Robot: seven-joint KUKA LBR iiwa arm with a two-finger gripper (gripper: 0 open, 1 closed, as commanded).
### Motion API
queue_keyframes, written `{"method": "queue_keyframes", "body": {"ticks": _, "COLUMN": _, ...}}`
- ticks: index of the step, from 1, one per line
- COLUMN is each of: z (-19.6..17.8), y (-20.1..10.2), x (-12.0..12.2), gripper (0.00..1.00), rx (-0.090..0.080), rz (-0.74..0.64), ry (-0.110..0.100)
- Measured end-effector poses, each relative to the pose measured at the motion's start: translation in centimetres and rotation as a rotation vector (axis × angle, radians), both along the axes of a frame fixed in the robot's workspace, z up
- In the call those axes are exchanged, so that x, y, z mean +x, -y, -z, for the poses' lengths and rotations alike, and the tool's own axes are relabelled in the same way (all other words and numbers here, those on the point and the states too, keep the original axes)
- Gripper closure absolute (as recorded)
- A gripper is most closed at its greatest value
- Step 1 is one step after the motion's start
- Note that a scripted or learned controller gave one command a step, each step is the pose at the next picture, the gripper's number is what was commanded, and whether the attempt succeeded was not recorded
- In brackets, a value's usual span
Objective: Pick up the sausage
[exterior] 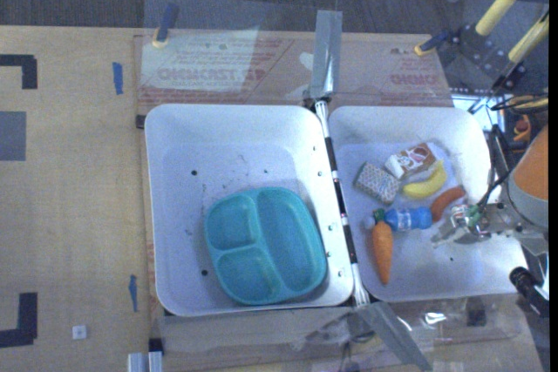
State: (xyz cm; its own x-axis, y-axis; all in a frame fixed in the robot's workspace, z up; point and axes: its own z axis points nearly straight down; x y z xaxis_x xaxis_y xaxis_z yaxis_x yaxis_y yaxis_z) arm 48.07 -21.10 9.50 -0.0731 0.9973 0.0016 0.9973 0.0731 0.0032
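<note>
Sausage (447, 201): short reddish-orange plastic toy link, lying in the right shallow white bin (488, 274), in its right half, just right of the yellow toy banana (426, 185) and touching or nearly touching it. It sits on the bin floor, not lifted.

Gripper (455, 228): metal two-finger tool at the end of the grey arm with orange band (534, 179), reaching in from the right edge. It is low over the right bin, just near-side of the sausage and just right of the bottle. Nothing visible between the fingers. Too small and blurred to say if the fingers are apart or together; cannot tell.

Rest of right bin, all clustered in the middle:
- small clear plastic bottle with blue label and green cap (404, 219), lying on its side, left of the gripper
- orange toy carrot with green top (382, 247), nearer than the bottle, pointing toward the near wall, top end touching the bottle's cap end
- grey patterned flat packet (376, 180), far-left of the cluster
- small white and red-brown carton (412, 159), farthest item, just beyond the banana

Left shallow white bin (183, 152): teal three-compartment plastic tray (264, 245) in the near right part, tilted slightly. Dark specks on the bin floor beyond it.

Bins touch along a central divider. Both sit on a light wooden bench (70, 213).
</note>
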Motion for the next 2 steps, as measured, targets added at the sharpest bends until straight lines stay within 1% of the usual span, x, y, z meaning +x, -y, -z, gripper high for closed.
{"method": "queue_keyframes", "body": {"ticks": 1, "z": -0.9, "y": 0.2, "x": -0.1, "gripper": 1.0, "rx": -0.002, "rz": 0.006, "ry": 0.001}}
{"method": "queue_keyframes", "body": {"ticks": 2, "z": 0.6, "y": -7.4, "x": 0.2, "gripper": 1.0, "rx": -0.007, "rz": -0.233, "ry": 0.007}}
